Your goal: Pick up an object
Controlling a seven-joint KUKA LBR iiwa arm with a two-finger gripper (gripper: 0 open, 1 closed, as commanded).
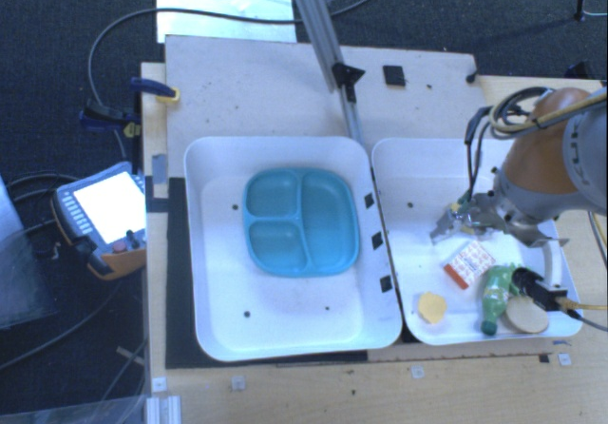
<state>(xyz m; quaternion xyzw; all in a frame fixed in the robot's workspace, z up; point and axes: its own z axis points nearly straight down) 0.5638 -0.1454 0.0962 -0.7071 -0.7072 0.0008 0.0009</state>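
Two shallow white plastic bins sit side by side on the bench; the right-hand bin [399, 184] serves here as the landmark. Inside it, toward its near right corner, lies a loose cluster of pickable things: a small white carton with red-orange print [467, 264], a green plastic bottle [495, 293] lying on its side just beyond the carton toward the corner, a round tan disc [525, 317] touching the bottle's far side, and a small yellow rounded piece [432, 307] apart from them, toward the bin's near left corner. They look scattered as if tipped in for random picking, which would explain why nothing stands upright.

The grey arm with its orange band reaches over the right-hand bin from its right side, and the two-finger gripper [454, 220] hangs low just above the carton's upper edge, toward the bin's middle. Whether the pincer is spread or closed I cannot tell; the metal tip is too small and blurred, and nothing visibly sits in it. Its position suggests the carton is the likely target.

To the left of the right-hand bin, the neighbouring bin [204, 318] holds a teal plastic plate with three compartments [302, 221], lying flat at its centre.

The carton's print is illegible, and no brand can be read anywhere.
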